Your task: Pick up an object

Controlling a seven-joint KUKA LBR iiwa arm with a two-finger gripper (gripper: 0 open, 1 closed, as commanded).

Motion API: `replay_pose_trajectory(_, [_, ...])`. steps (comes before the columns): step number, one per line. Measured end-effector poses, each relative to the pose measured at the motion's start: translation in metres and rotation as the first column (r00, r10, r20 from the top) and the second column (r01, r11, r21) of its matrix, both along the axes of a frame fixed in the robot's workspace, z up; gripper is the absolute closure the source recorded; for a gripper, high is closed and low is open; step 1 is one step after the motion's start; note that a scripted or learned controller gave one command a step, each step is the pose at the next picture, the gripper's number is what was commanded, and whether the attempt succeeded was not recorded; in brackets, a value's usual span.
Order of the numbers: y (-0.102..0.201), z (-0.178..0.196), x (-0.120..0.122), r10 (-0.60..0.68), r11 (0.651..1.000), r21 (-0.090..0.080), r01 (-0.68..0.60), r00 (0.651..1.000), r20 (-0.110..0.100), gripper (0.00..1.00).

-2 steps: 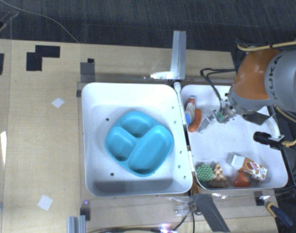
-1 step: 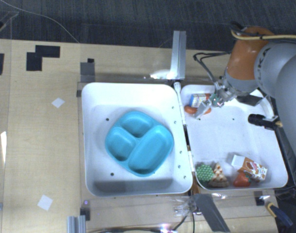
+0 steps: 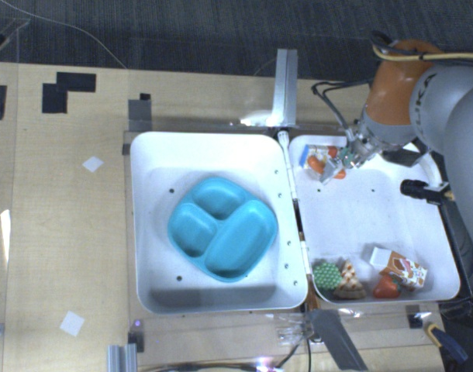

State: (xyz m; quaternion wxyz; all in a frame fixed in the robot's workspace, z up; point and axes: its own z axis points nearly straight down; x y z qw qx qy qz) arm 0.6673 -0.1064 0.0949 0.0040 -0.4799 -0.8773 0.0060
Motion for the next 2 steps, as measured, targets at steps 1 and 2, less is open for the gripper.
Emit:
replay_pose_trajectory(1, [0.062, 0.091, -0.012, -0.067, 0.998, 0.007, 0.067, 0.998, 0.019, 1.0])
replay_pose_trajectory(2, [0.092, 0.136, -0.044, 0.153, 0.988, 0.006, -0.153, 0.988, 0.018, 1.0])
